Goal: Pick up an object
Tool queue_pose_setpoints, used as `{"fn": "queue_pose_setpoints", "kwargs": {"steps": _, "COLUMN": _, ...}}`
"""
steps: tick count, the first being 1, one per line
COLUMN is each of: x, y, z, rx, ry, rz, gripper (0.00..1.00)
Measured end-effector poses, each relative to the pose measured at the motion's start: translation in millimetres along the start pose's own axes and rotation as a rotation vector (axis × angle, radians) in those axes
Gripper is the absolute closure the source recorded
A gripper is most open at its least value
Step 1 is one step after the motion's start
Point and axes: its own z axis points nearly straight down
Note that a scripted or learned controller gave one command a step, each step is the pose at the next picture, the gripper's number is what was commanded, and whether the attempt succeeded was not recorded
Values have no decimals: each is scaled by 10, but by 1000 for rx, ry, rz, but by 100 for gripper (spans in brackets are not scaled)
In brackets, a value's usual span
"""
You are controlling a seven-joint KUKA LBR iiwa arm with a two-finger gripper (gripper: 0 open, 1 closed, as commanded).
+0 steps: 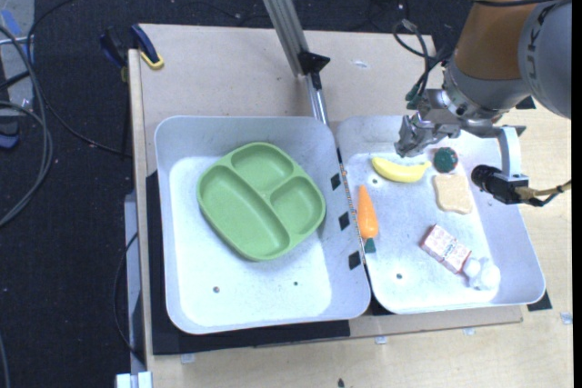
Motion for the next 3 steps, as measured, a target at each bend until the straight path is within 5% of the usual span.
{"fn": "queue_pose_setpoints", "kwargs": {"steps": 3, "x": 1692, "y": -279, "z": 107, "rx": 1, "ry": 0, "rz": 0, "gripper": 100}}
